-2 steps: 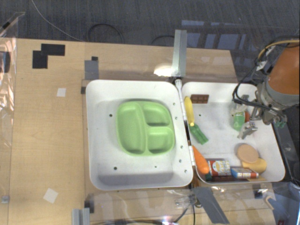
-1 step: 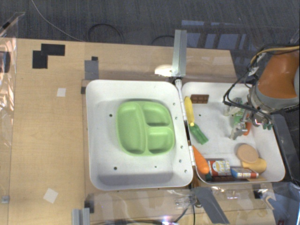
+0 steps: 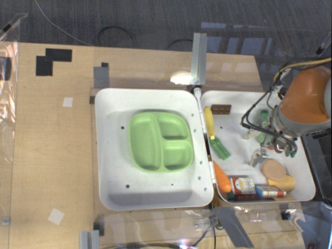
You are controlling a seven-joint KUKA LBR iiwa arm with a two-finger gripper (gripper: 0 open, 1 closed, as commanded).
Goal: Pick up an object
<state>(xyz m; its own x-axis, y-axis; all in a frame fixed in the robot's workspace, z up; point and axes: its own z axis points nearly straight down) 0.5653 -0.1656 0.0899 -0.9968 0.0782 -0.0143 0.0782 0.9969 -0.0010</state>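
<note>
The right bin (image 3: 236,100) holds several small items. A yellow corn-like piece (image 3: 208,121) lies along its left wall, with a brown bar (image 3: 221,109) beside it and a green piece (image 3: 220,148) below. An orange carrot (image 3: 221,177), a small jar with a red label (image 3: 244,184) and a tube (image 3: 270,193) lie along the front wall. A tan round piece (image 3: 274,169) rests at the front right. My gripper (image 3: 259,155) hangs low over the right half of this bin, just above and left of the tan piece, with cables and the wrist covering much of it.
The left bin (image 3: 111,180) holds a green divided plate (image 3: 160,140). The arm's orange band (image 3: 310,95) overhangs the right bin's right wall. A metal post (image 3: 198,58) stands behind the gap between the bins.
</note>
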